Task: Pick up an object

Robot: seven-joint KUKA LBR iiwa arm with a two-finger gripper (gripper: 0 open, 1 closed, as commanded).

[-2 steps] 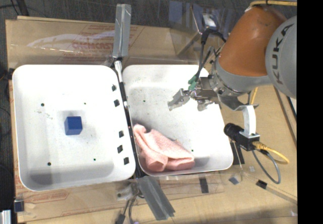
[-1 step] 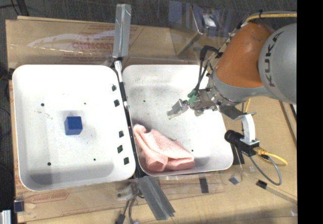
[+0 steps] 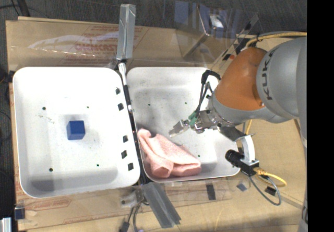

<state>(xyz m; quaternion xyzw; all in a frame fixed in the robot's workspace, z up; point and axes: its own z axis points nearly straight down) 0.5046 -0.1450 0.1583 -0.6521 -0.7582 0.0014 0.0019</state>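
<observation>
Camera view: jaws [image 3: 177,129] low over right bin [image 3: 156,84], just above folded pink cloth [image 3: 167,157] in its near-left corner; whether spread or pressed together, cannot tell. Blue cube [image 3: 76,129] in left bin [image 3: 31,84].

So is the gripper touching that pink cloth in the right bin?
Apart. The camera view shows bare white bin floor between the gripper and the pink cloth, which lies below it at the bin's near-left corner.
</observation>
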